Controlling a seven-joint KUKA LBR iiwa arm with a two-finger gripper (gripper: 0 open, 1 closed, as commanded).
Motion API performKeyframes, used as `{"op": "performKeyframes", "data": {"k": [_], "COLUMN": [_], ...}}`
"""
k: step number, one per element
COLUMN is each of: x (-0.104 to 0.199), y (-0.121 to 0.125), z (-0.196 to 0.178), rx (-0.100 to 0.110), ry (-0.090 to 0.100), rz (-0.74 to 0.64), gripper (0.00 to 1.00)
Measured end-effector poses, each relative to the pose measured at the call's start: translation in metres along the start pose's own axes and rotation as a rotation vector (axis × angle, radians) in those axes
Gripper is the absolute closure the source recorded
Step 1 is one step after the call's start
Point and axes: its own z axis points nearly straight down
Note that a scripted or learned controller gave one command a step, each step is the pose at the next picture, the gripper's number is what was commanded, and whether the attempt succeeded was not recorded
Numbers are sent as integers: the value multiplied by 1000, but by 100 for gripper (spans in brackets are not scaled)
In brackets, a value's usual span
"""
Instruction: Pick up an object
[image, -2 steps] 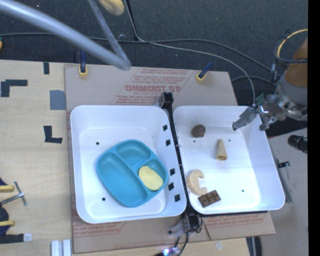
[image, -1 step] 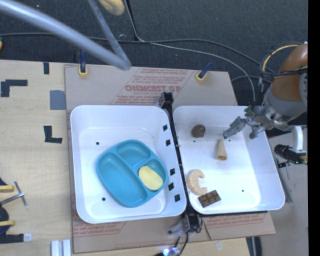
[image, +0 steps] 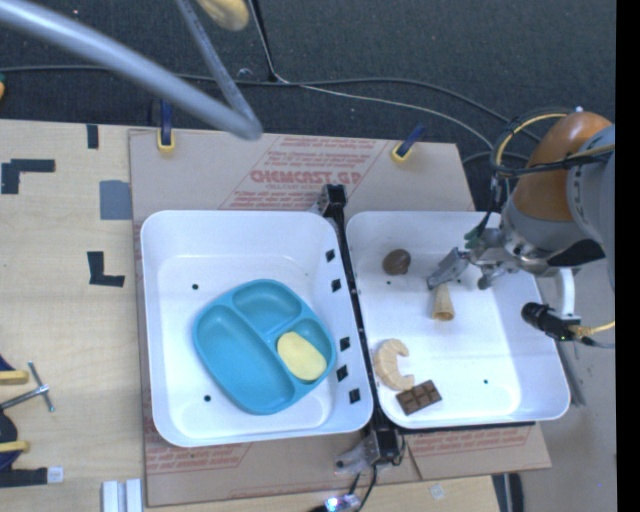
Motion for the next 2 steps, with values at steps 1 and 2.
{"op": "performKeyframes", "data": {"k": [1, 2], "x": [0, 1], "y": [0, -3], "z": [-13, -75], "rx": [-2, -6], "ry": [0, 0], "rz": [-1, 1], "gripper": [100, 100]}}
